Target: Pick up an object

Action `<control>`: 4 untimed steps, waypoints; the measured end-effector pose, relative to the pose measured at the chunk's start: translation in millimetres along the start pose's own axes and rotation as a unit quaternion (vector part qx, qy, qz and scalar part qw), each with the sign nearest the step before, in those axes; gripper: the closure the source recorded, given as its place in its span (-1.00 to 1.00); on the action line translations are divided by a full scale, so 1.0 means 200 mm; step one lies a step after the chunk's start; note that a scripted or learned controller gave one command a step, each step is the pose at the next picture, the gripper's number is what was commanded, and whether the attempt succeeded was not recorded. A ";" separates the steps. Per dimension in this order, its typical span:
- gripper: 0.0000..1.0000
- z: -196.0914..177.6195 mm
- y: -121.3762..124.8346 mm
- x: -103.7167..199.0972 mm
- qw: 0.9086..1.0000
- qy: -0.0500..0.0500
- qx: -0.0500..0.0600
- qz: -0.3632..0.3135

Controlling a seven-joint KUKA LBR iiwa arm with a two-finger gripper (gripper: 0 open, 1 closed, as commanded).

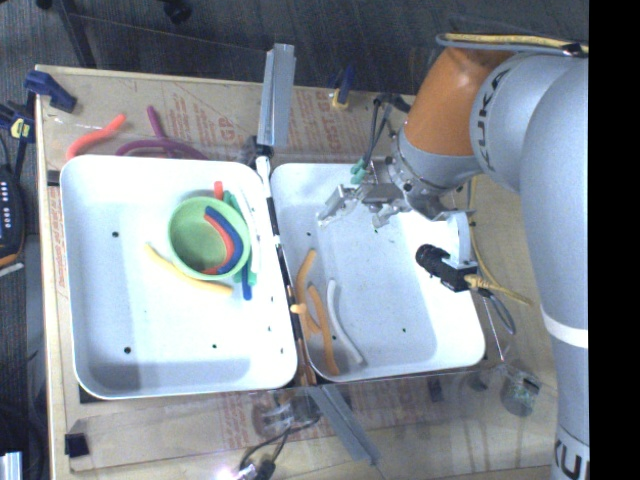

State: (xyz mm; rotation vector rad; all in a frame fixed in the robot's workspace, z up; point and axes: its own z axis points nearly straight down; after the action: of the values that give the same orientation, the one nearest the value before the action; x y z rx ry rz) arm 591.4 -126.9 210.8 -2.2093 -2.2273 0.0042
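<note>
My gripper (357, 213) hangs over the far part of the right bin (400, 358), its two metal fingers spread open with nothing between them. At that bin's near left lie an orange curved strip (304, 286) and a pale grey strip (338, 320), well clear of the fingers. In the left bin (130, 358) sits a green bowl (200, 233) with red and blue curved pieces in it. A yellow strip (175, 264) lies along the bowl's near edge, and a blue-green piece (246, 284) lies to its right.
A black fitting with a yellow cable (442, 266) sits over the right side of the right bin. Orange and purple tubes (120, 140) lie on the bench behind the left bin. A grey metal bar (275, 93) stands behind the divide between the bins.
</note>
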 end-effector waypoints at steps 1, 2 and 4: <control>-1.00 0.45 -0.05 0.11 1.000 -0.004 -0.003 -0.005; -1.00 0.58 0.05 0.09 1.000 -0.009 -0.006 0.011; 1.00 0.52 -0.21 -0.02 0.999 0.001 0.000 -0.032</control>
State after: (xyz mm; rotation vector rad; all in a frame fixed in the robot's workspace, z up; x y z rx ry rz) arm 549.0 -130.8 106.8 -2.1351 -2.2954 0.0017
